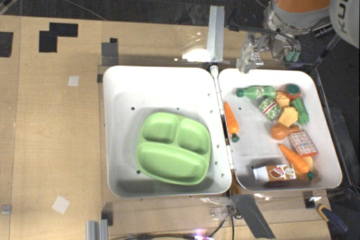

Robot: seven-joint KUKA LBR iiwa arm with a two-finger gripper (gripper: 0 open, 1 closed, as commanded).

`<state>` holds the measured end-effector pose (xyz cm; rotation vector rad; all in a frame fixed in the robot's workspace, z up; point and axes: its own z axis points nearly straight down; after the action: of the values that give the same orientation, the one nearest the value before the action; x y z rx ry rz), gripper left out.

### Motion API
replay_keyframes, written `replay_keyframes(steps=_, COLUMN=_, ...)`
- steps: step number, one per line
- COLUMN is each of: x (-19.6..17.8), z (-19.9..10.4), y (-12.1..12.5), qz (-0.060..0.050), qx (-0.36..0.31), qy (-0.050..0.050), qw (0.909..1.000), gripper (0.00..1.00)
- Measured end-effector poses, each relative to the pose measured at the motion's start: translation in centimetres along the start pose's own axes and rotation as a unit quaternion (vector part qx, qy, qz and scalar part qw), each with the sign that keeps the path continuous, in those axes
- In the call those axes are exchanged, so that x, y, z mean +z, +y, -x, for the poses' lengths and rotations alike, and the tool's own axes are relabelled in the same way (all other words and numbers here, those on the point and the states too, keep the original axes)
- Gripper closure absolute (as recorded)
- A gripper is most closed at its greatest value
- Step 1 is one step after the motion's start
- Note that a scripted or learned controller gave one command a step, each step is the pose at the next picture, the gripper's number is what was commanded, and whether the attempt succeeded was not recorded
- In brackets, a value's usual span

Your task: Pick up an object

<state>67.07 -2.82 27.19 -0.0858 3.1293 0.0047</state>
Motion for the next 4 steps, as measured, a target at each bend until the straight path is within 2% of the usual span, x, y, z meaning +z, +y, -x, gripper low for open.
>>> replay_keyframes(steps=1, x=-1.0, z=0.3, y=6.7, qz=0.000, qx=0.039, qy=0.000, qw=0.9993, gripper=1.00)
replay_keyframes(steps=2, x=-1.8, z=-2.3, y=14.8, qz=0.001, qx=0.110, qy=0.001, qw=0.9940, gripper=1.00)
replay_keyframes(steps=3, x=-3.1, z=-2.0, y=14.6, qz=0.001, qx=0.110, qy=-0.004, qw=0.9939, gripper=1.00)
replay_keyframes(steps=4, x=1.3, z=-3.4, y=20.2, qz=0.000, qx=0.106, qy=0.003, qw=0.9944, gripper=1.00)
